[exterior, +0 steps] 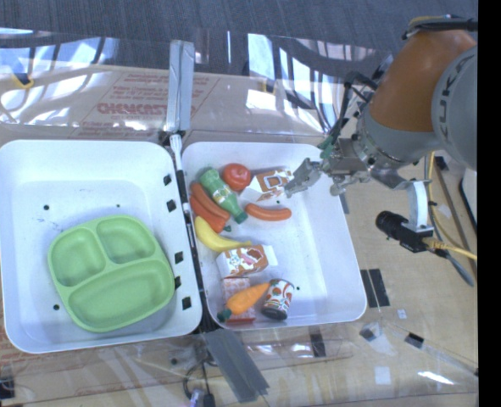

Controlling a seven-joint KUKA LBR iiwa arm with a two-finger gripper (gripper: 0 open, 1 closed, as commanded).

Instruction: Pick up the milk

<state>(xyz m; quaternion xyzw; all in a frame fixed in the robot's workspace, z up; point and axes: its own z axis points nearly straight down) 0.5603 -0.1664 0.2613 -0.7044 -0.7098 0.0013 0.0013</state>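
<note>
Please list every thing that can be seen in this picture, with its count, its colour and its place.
bins: 2, white, side by side on the bench
divided plate: 1, green, left bin
bottle: 1, green, right bin, upper left
tomato: 1, red, beside the bottle
sausages: 2 or 3, orange-red, right bin
banana: 1, yellow, right bin, left side
cartons: 2, white with print, right bin; which one is milk I cannot tell
carrot: 1, orange, near edge
can: 1, printed, beside the carrot
gripper: 1, grey, above the upper carton
</note>
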